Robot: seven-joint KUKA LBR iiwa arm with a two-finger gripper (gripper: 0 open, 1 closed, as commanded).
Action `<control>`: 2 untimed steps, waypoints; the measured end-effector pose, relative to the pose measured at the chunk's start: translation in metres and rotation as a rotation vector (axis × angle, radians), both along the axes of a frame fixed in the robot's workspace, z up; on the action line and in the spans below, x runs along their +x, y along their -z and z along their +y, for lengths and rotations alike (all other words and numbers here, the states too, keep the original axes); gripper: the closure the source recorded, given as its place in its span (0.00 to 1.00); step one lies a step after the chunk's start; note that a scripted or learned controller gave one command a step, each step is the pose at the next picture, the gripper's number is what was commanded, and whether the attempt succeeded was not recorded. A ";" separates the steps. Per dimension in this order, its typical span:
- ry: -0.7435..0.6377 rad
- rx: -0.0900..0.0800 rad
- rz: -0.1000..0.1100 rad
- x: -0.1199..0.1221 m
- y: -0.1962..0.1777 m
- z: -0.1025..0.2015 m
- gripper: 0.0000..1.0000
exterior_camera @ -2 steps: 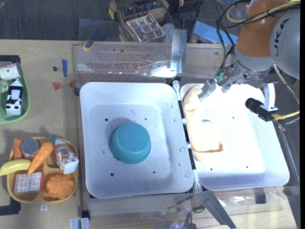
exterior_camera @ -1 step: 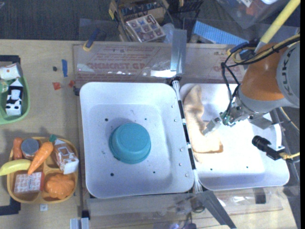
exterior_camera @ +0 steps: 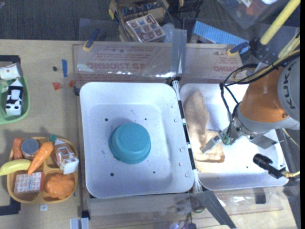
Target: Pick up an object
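Probably soft and light, the crumpled beige cloth lying at right of centre in the right-hand white bin should bunch easily at its lower fold, where the gripper touches it, grip state unclear.

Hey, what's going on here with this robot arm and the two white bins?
The robot arm reaches in from the right, over the right bin. Its hand is down at a tan cloth that lies along that bin's left side, by a flat tan piece at the cloth's near end. Whether it has a grip on anything can't be made out. A blue bowl sits upside down in the left bin, apart from the hand.
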State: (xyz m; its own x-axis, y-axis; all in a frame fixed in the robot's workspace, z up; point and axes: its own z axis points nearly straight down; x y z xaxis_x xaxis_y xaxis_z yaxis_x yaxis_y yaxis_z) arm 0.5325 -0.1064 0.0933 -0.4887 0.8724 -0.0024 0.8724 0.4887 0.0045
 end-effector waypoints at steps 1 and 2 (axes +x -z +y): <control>0.005 0.001 -0.004 0.001 -0.011 -0.001 1.00; 0.076 0.000 0.003 0.063 -0.092 0.052 1.00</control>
